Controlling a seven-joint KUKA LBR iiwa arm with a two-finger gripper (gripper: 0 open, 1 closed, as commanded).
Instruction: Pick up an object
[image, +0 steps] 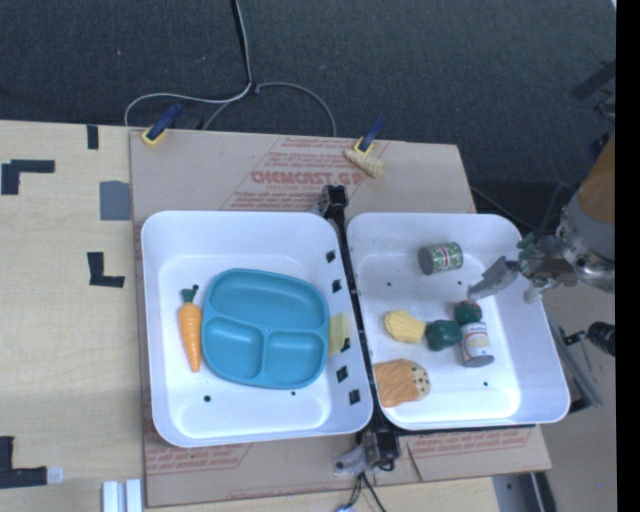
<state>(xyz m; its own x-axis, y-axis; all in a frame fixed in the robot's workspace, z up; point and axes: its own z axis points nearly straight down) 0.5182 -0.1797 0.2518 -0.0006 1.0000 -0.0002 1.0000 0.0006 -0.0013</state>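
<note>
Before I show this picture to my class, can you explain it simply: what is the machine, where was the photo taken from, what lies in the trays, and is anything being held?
One camera fixed above the bench looks down at a slant. The machine is a grey robot arm reaching in from the right; its two-finger gripper hangs over the right white bin, holding nothing. That bin contains a small green-labelled tin can, a yellow toy corn piece, a dark green toy, a small white bottle and a brown toy cookie. The left white bin holds a blue divided plastic plate and an orange toy carrot.
</note>
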